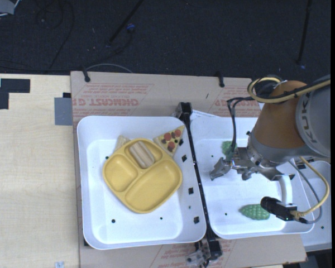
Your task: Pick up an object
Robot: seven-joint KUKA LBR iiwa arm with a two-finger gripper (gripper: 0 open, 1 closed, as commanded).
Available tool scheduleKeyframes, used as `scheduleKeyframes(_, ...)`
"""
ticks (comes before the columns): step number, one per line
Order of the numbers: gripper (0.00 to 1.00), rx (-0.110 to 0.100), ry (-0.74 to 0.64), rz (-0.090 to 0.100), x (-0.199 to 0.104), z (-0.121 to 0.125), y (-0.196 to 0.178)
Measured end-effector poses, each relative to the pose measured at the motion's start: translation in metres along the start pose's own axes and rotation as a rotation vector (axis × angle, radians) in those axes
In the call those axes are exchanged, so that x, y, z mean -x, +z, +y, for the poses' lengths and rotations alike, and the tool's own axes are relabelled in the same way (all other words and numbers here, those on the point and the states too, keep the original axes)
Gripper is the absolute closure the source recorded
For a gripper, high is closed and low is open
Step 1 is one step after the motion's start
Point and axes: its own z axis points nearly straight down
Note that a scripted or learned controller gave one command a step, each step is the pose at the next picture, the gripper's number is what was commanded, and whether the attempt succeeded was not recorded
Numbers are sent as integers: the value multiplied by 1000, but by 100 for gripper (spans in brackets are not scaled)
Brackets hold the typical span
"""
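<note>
Grey metal gripper (230, 168) hung low just right of the black divider (194, 172), about midway along it, in the right bin (223, 228). Poised there, by the look of it, for a drop onto something on that bin's floor. Spread or pressed together: cannot tell, with the parts tangled among cables at this slant. Nothing seen pinched. Orange-banded wrist (276, 116) leaning in further right of the divider, tilted so as to carry the tool down into the bin rather than over its wall.

Likely target: green object (254, 211), well right of the divider and toward its near end, lying flat and apart from the bin walls, not touched by the gripper. Oval, pebbled all over, like a soft toy vegetable; probably light and a little yielding. Black part of the arm's gear just beside it.

Second green piece (228, 147) right of the divider toward its far end, half hidden by cabling, shape unreadable.

Left of the divider, probably mere clutter: yellow divided plate (148, 186) bearing a tan bun-like piece (141, 153), and a pizza-slice toy (173, 139) between plate and divider.
</note>
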Motion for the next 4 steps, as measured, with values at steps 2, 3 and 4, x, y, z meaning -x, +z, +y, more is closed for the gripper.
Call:
scheduleKeyframes(2, 100, 2, 6, 0, 9, 1, 35)
scheduleKeyframes(3, 100, 11, 2, -2, 17, 8, -19)
scheduleKeyframes(4, 100, 13, -1, -3, 20, 10, -82)
